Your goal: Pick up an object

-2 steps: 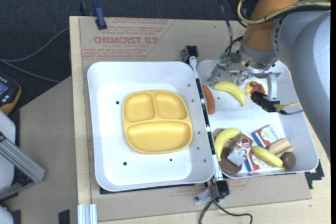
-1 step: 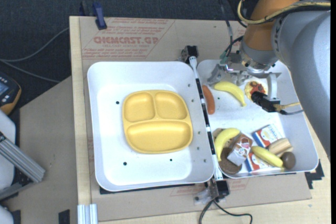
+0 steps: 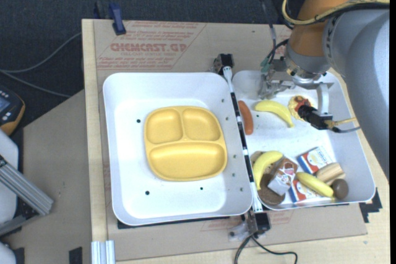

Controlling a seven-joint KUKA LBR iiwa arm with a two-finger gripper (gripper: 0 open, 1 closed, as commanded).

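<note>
My arm (image 3: 346,28) comes in from the right and bends down over the far end of the right bin (image 3: 365,177). My gripper (image 3: 275,85) hangs low at that bin's far-left corner, just left of a banana (image 3: 275,110). I cannot tell how far it is open, and I see nothing held in it.

The banana lies on the bin floor, curved, just near of the gripper. A small red and yellow item (image 3: 302,106) sits at the banana's right, too small to name. A dark part with a cable (image 3: 322,121) reaches over it from the right. A hot dog (image 3: 246,117) lies along the bin's left wall, left of the banana and apart from it.

At the near end of the right bin things crowd together: a second banana (image 3: 266,162), a brown round item (image 3: 274,182) touching it, a third banana (image 3: 314,183) lying across a red and white carton (image 3: 314,161), and a brown piece (image 3: 340,187) at the carton's right.

The left bin (image 3: 120,151) holds a yellow tray (image 3: 184,143) with three compartments, flat in the middle of the floor. Both bins rest on a board (image 3: 99,46) with red lettering at its far edge.
</note>
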